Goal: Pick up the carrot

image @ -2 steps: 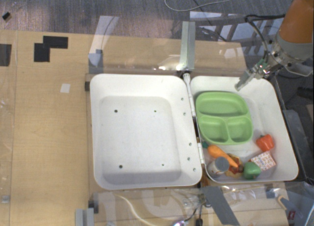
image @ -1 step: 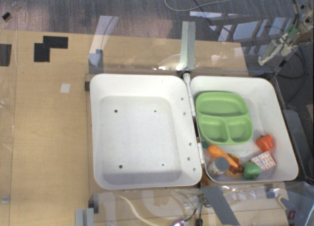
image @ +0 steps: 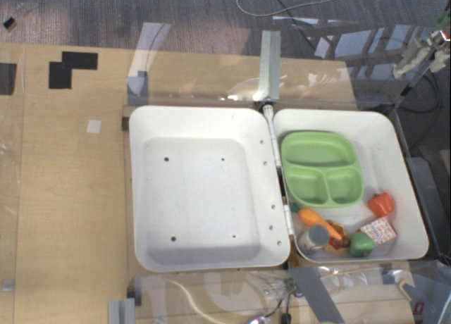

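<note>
While the small orange carrot (image: 309,215) is lying in the right white plastic bin (image: 398,146), near its left wall, you are dealing with a crowded corner. The carrot is sitting just below the green divided plastic plate (image: 320,167) and is touching, or almost touching, the grey round can (image: 315,237) on its lower side. A brown-orange small item (image: 337,234), which I cannot identify, is lying just beside it on the right.

The claw (image: 421,58) is, I think, the pale blurred part that is hanging at the top right, outside the bins and well apart from the carrot. I cannot tell if it is open or closed.

So the approach is not yet begun, in my judgement. You are needing to bring the claw over the right bin and lower it straight above the carrot. I am advising to close across the thin width of the carrot, not along its length. The plate rim and the can are leaving little room, so a centred and slow descent is looking safest. The danger is that the claw is pushing the can or catching the plate edge instead.
</note>
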Robot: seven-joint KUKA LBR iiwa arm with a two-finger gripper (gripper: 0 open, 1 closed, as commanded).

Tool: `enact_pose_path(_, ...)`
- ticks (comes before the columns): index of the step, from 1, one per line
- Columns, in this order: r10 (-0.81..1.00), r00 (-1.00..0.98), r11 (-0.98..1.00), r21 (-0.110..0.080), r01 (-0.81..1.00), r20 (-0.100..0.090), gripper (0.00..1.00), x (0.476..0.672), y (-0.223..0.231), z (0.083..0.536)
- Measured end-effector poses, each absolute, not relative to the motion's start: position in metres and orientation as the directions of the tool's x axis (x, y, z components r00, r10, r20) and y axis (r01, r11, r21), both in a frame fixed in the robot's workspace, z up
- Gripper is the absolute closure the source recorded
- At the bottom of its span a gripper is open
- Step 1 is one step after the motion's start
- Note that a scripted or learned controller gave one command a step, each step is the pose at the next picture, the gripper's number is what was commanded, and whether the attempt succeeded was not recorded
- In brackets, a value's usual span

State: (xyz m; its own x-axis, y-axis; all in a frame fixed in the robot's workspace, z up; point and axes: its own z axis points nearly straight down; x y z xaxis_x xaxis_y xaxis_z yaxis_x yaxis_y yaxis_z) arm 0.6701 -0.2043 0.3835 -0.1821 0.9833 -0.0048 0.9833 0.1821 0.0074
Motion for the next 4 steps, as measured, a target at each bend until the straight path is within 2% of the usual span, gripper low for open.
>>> enact_pose_path(1,0.983,-0.184,0.184,0.007,0.983,-0.005,0.00,0.670,-0.204,0.417)
enact_pose_path(2,0.999,0.035,-0.035,0.005,0.999,-0.002,0.00,0.670,-0.204,0.366)
enact_pose_path(3,0.978,0.209,-0.209,0.006,0.978,-0.001,0.00,0.670,-0.199,0.390)
enact_pose_path(4,0.927,0.374,-0.374,0.005,0.927,0.000,0.00,0.670,-0.198,0.385)
